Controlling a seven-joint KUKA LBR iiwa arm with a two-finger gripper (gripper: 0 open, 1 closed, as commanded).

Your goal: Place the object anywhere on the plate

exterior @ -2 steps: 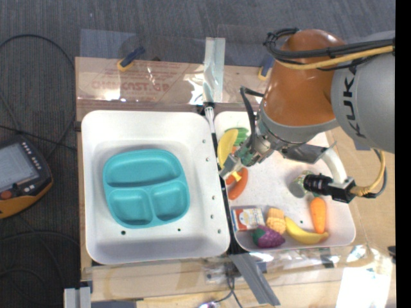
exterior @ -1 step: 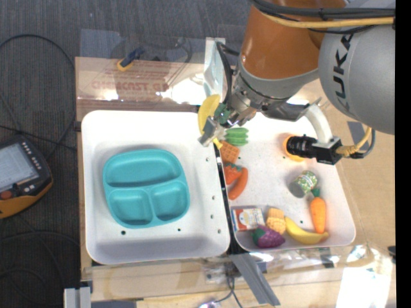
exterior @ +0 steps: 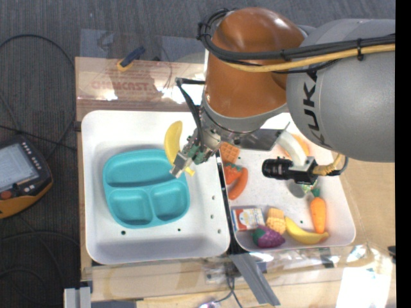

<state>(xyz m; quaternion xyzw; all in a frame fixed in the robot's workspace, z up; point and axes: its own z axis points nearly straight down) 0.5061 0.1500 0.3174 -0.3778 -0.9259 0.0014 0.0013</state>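
Orange-banded and grey, the arm leans in from the right, and its tool [exterior: 186,159] hangs low over the left bin [exterior: 96,239], at the upper right corner of the teal plate [exterior: 138,178]. From where I stand I cannot tell how far open the tool is, nor whether it has hold of anything.

Just beside the tool, on its left, a yellow banana [exterior: 171,140] stands nearly upright. Its lower end is at the plate's far rim and its upper end rises over the white bin floor behind. Whether it touches the tool I cannot say.

The plate has three compartments, a long one at the back and two smaller ones in front, and it sits slightly askew in the middle of the left bin.

Across the divider in the right bin [exterior: 345,226], an orange-red vegetable [exterior: 239,179] with a green top lies close to the shared wall. Further forward sit a small red-and-white carton [exterior: 247,218], a yellow corn piece [exterior: 276,221] and a purple bunch of grapes [exterior: 268,238]. A second banana [exterior: 306,233] lies along the front edge, and a carrot [exterior: 318,213] stands just behind it.

Beyond the bins, the surface [exterior: 112,85] shows a taped brown panel. A handheld control pendant [exterior: 19,172] rests on the grey carpet to the far left.
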